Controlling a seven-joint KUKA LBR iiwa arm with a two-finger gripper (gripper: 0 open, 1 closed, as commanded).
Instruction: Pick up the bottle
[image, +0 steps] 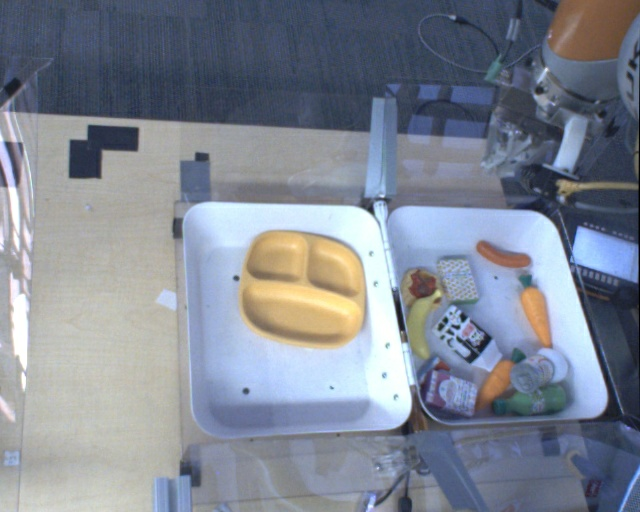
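Your tool (510, 140) is hanging above the bench beyond the far rim of the right-hand shallow white bin (590, 330), well apart from anything in it. I cannot tell from this view whether it is spread or pressed together; nothing is showing in it. The grey arm with its orange band (590, 30) is reaching in from the upper right, wrist pointing roughly downward, with cables trailing beside it.

The dark green plastic bottle (530, 403) is lying on its side in the near right corner of that bin, just beside the near wall. A small round silver-topped can (533, 372) is resting against it, and an orange carrot-shaped toy (497, 383) is lying just to its left.

You are looking, in my judgement, at the approach step, with the whole grasp still to do. Bring the tool across to the near corner, turn it so it closes across the bottle's narrow width, and come down clear of the can and the bin wall. Crowding there is the main risk.
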